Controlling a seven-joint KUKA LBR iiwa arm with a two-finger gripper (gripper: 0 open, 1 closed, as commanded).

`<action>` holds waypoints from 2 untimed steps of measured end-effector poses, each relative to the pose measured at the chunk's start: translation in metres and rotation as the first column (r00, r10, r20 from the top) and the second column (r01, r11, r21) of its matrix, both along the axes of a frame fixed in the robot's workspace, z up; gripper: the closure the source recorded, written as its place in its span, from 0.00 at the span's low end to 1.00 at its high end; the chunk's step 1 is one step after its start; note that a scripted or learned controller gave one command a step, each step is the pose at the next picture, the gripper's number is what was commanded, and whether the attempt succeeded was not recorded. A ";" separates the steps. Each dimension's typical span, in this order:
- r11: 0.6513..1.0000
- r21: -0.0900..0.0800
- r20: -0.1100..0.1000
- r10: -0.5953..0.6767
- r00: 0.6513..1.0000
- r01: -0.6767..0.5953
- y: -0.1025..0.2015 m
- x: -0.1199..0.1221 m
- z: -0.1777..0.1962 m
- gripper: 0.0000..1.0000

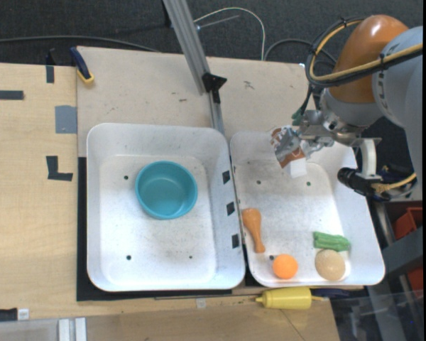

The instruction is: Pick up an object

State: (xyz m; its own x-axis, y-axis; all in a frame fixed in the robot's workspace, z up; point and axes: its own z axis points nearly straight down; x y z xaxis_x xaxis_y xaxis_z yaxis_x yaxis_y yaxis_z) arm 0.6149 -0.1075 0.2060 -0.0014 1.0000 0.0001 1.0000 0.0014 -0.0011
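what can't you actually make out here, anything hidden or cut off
- Gripper, camera view: small and blurred over the right bin; whether it is open or holding anything is unreadable.
- Yellow object, camera view: lies at the bench's front edge, too small to identify.
- Green item and beige ball, camera view: too small to tell whether they touch.
- Arm, camera view: cut off by the right edge.

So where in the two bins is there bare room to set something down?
Left bin: open floor all around the teal bowl. Right bin: bare middle, below the gripper. Crowded along its near edge: drumstick, orange ball, green piece, beige ball.
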 end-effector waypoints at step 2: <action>1.000 0.002 -0.002 0.005 1.000 -0.005 0.102 -0.048 0.021 1.00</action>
